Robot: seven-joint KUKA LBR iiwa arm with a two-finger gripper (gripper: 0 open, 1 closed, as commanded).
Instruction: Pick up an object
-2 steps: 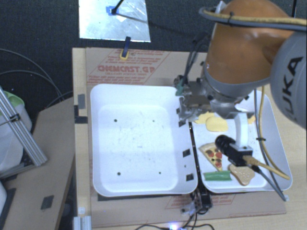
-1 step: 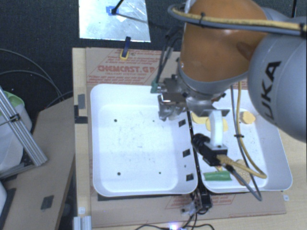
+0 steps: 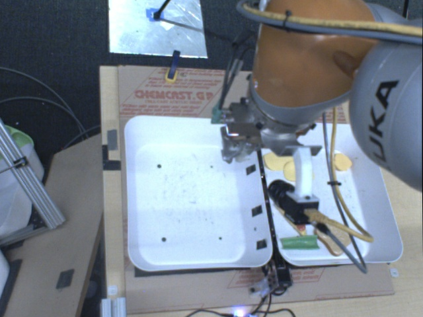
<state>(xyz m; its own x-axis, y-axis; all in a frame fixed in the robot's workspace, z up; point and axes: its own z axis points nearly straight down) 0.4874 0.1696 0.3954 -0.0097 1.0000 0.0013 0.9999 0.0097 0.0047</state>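
Whether the jaws stand wide or narrow cannot be told, since the gripper (image 3: pixel 232 144) is seen from above and its underside is hidden by its own body; nothing is seen held in it. It is placed over the far right corner of the left bin (image 3: pixel 142 177), just beside the ridge (image 3: pixel 264 203) where the two bins meet. The candidates for picking are all found in the right bin (image 3: pixel 380 210): flat yellow pieces (image 3: pixel 291 170) near the ridge, partly covered by the arm (image 3: pixel 310 38), another yellow piece (image 3: pixel 342 161) further right, and a green piece (image 3: pixel 301 243) lying against the near wall.

A closing here would probably be wasted, as only bare white floor with dark specks is shown below the gripper. If it is lowered where it hangs, the ridge between the bins may be struck. The yellow pieces seem thin and flat, so they could be slid or pressed down rather than caught. The green piece could be missed, because the near wall leaves little room on one side of it.

Both bins are set on a cardboard sheet (image 3: pixel 165 94) printed in red, which is laid on a pale bench (image 3: pixel 73 197). Beyond the bench a dark floor (image 3: pixel 53 32) is seen, with a shiny metal sheet (image 3: pixel 155 18) on it. An aluminium frame (image 3: pixel 30 183) is stood at the left, well apart from the bins.
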